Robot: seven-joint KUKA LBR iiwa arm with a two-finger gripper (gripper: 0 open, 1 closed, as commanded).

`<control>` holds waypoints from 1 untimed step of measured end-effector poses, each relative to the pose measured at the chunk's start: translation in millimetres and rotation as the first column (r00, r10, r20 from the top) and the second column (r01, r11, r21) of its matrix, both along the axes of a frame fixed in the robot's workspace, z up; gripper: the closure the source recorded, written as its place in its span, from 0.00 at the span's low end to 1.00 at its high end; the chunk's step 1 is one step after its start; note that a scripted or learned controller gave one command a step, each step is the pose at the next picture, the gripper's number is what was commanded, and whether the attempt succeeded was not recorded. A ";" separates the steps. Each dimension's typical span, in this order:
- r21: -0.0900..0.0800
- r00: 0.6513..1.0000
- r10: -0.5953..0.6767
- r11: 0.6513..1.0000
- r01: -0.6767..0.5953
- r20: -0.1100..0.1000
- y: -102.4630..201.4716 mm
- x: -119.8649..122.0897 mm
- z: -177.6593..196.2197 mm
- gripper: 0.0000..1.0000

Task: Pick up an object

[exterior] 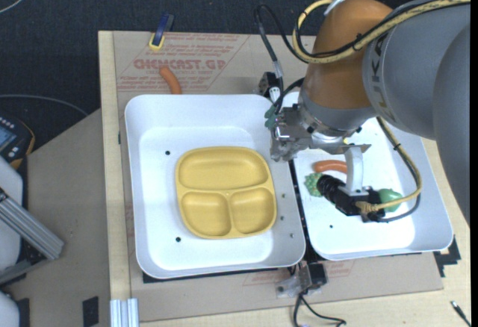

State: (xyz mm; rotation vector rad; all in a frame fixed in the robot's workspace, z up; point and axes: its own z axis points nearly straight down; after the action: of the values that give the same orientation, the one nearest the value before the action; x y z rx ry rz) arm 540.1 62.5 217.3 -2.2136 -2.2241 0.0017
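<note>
Because the gripper [284, 137] hangs over the rim between the two bins, a descent here could strike that wall and miss the orange piece [328, 166], which lies in the right bin [418, 227] at the gripper's four o'clock. Whether the gripper is apart or together, I cannot tell.

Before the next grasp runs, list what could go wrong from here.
1. The gripper hangs above the seam between the left bin and the right bin; a straight descent may strike a rim.
2. The orange piece and green piece in the right bin lie close together, so a grasp might knock one aside.
3. The yellow plate looks too wide to pinch.
</note>
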 end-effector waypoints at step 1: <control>0.000 1.000 -0.002 1.000 0.002 0.001 15.5 -9.1 5.7 1.00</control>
State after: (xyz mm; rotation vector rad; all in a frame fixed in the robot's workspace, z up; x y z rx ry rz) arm 530.9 78.1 222.9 -2.2164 -2.2223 0.0015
